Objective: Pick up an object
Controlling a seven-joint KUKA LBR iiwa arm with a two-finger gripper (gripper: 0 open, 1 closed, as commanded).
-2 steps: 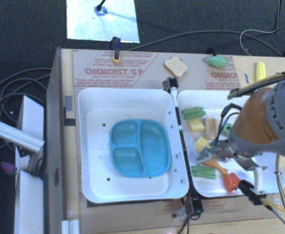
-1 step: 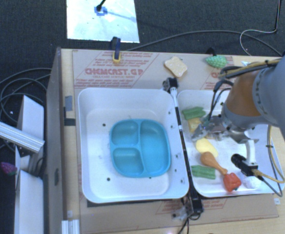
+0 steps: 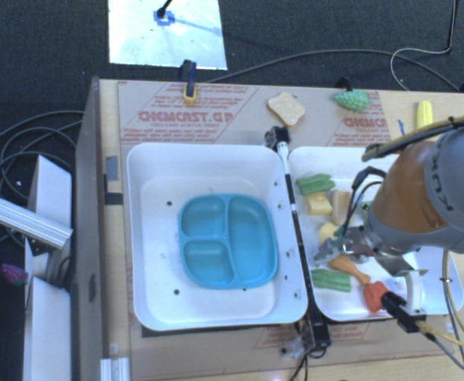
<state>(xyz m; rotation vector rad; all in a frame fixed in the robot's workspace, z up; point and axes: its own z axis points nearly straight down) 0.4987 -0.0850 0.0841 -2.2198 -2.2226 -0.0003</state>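
Observation:
The right bin (image 3: 302, 163) holds several toy foods: a green pod (image 3: 315, 183), a yellow cheese wedge (image 3: 319, 205), a pale block (image 3: 341, 203), a yellow piece (image 3: 328, 232), an orange carrot (image 3: 353, 269), a green bean (image 3: 330, 280) and a red-orange piece (image 3: 375, 295). My gripper (image 3: 332, 250) hangs low over this bin's middle, just above the carrot and beside the yellow piece. The grey and orange arm (image 3: 423, 193) hides the bin's right half. Nothing is visibly held.
The left bin (image 3: 156, 173) contains a blue divided plate (image 3: 228, 240). On the bench behind the bins lie a toast slice (image 3: 286, 108), a green knobbly toy (image 3: 351, 99) and a yellow toy (image 3: 423, 115). A clamp (image 3: 189, 82) sits at the back edge.

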